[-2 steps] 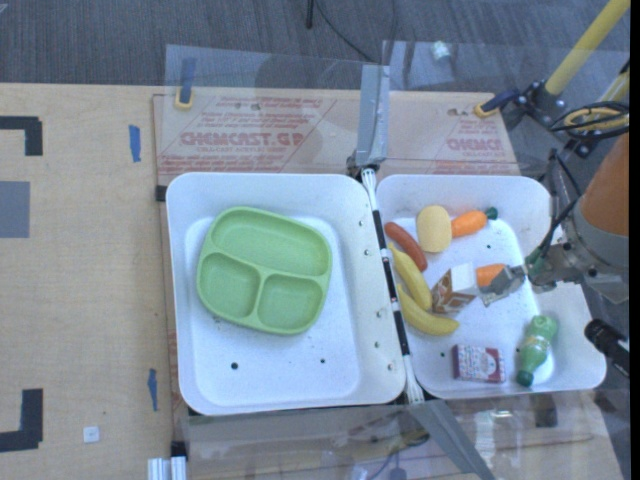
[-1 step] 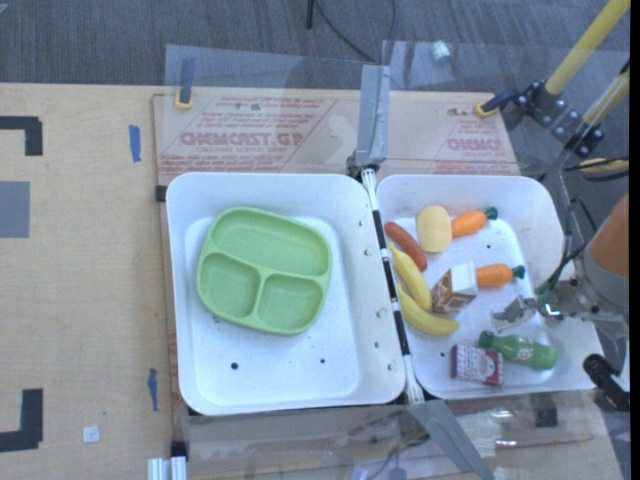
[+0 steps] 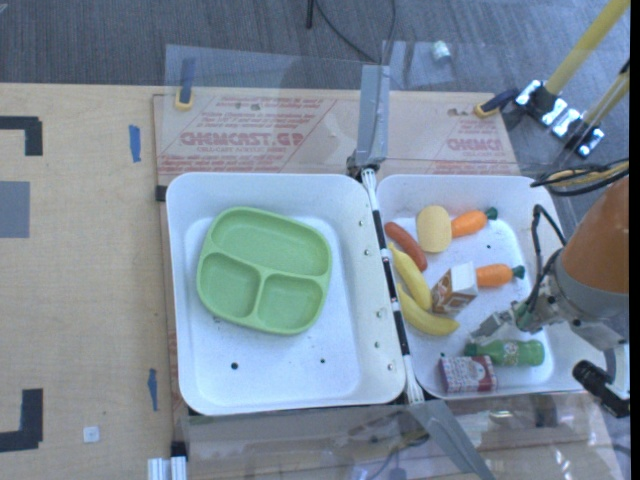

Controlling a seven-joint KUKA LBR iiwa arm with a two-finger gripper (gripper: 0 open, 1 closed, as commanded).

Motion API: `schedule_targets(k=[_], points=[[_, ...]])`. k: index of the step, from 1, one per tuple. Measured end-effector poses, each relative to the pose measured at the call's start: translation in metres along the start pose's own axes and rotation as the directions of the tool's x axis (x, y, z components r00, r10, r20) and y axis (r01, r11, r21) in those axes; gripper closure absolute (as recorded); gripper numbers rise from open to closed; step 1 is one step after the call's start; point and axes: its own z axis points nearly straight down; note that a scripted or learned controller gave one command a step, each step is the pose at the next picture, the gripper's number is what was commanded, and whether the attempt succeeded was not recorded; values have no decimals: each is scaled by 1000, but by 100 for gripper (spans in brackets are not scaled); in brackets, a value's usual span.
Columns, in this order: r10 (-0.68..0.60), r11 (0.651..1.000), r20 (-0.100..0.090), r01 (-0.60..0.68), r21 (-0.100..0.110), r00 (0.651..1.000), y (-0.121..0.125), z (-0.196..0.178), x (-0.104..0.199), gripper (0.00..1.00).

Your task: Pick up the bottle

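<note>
Approach step, no grasp yet. Bottle [image 3: 509, 352] (green, lying on its side) sits in the right bin [image 3: 530, 190] near the front edge, just behind the red box [image 3: 465, 373]. Gripper [image 3: 522, 316] hangs just above it; can't tell how wide the fingers stand. Next, probably: drop straight down, straddle the body, close.

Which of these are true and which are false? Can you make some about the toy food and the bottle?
1. The green bottle lies on its side in the right bin. True.
2. The green plate sits in the right bin. False: it sits in the left bin.
3. There are two carrots. True.
4. The banana is on the green plate. False: it lies in the right bin.
5. The gripper is above the left bin. False: it is over the right bin, near the bottle.
</note>
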Motion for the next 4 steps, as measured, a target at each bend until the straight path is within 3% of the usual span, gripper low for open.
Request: schedule_targets(k=[1,2,3,4], points=[[6,1000,6,-6,-5,1000,0,-11,-4,100],[6,1000,7,-6,-6,1000,0,-12,-4,0],[-241,970,0,241,0,970,16,-1,50,0],[-233,972,7,234,-6,972,17,-12,46,100]])
